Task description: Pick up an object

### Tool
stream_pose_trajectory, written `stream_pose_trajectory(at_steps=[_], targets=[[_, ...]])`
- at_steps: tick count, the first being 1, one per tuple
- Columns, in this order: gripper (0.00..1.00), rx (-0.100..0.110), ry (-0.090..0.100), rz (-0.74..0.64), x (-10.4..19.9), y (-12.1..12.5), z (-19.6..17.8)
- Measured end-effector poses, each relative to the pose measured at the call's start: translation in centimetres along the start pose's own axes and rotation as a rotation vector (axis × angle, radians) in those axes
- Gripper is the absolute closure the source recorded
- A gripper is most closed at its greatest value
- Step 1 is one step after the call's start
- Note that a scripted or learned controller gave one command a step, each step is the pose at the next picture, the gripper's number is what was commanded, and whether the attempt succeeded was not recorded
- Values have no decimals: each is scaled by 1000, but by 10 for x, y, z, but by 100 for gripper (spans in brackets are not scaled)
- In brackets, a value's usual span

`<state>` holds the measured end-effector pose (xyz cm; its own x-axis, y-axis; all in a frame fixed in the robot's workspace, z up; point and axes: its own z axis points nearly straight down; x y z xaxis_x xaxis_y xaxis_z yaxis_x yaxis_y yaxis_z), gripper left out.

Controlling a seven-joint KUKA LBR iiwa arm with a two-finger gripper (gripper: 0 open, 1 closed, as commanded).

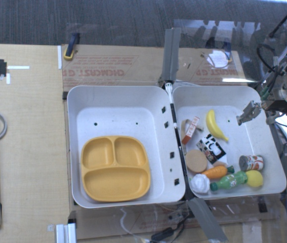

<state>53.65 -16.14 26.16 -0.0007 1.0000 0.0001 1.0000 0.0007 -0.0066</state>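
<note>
Gripper (pixel 248 113) hangs over the right bin (pixel 268 131), whether apart or together I can't tell, nothing in it; banana (pixel 215 126) lies just left with room around it, so best come straight down there, clear of the can (pixel 251 162) pile

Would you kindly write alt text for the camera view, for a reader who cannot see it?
A robot gripper hovers over the right white bin, which holds a banana, carrot, green bottle, lemon, can and other small items. The left bin holds a yellow divided plate.
</note>
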Motion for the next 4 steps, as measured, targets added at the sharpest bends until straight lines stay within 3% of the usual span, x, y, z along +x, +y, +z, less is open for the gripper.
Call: stream_pose_trajectory(at_steps=[1, 2, 3, 4], targets=[[0, -1, 0, -134, 36, 42, 132], [0, -4, -1, -210, 28, 58, 109], [0, -4, 0, -141, 26, 79, 171], [100, -1, 0, -138, 25, 79, 165]])
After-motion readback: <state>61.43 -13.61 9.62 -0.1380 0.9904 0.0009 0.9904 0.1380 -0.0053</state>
